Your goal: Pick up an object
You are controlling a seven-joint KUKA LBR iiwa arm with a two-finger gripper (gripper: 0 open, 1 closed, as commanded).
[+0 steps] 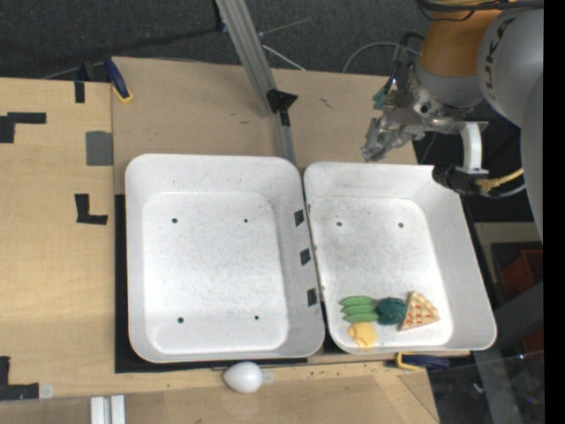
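On the wooden bench (203, 104) I see my gripper (381, 141) holding nothing above the right bin (371, 177), far from the toy pizza slice (418, 311), so picking comes next.

One fixed cam above the counter (203, 104), looking down at a slant on both bins (212, 170), mid-range; arm (494, 42) enters frame right.

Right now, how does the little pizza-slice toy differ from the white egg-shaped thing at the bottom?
The pizza slice is a flat triangle, tan with red spots; the egg is rounded and plain white. The pizza slice lies inside the right bin, touching the green toys; the egg sits alone outside the bins on the bench, just below the left bin. Both are small and lie far from the gripper.
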